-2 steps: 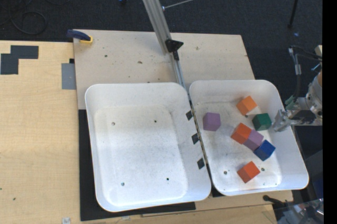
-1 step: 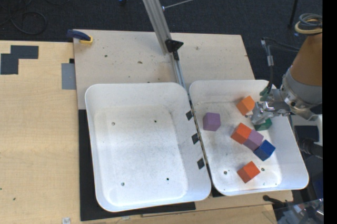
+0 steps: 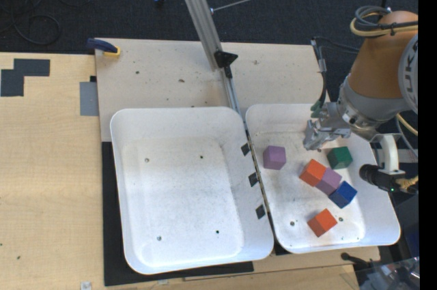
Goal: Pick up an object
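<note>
Blocks lie in the right bin: purple block, green block, orange block and others near its right edge. The gripper hangs over the bin, gripping nothing; its spread is unclear.

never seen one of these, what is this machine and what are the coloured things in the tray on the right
This is one camera fixed above a bench, looking down at a slant. The grey and orange shape at the right is a robot arm; its two-finger gripper hangs over the right bin. That bin holds small blocks: a purple block, a green block, an orange block touching a lilac block and a blue block, and another orange block nearer the front. Nothing shows between the fingers. The left bin sits beside it.
</note>
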{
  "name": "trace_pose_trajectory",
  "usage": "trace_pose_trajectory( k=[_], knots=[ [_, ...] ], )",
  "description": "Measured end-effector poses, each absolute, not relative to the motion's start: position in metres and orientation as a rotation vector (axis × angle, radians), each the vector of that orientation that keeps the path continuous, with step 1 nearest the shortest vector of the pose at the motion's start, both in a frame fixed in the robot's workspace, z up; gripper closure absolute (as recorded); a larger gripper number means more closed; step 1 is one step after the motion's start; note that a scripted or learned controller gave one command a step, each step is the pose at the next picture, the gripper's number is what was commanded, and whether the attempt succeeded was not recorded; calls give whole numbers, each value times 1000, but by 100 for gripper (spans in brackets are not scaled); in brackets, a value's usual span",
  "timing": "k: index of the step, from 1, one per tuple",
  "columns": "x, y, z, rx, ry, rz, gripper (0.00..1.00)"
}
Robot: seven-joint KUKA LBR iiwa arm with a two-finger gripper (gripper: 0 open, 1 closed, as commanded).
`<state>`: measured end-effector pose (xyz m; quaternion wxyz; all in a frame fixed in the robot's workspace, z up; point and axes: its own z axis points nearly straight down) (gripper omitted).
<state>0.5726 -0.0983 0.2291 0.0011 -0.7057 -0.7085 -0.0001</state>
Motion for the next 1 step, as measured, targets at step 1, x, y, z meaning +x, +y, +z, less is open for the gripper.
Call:
trace_pose_trajectory(
  k=[1],
  knots=[
    [600, -58, 224, -2217, -2223, 0, 100]
  ],
)
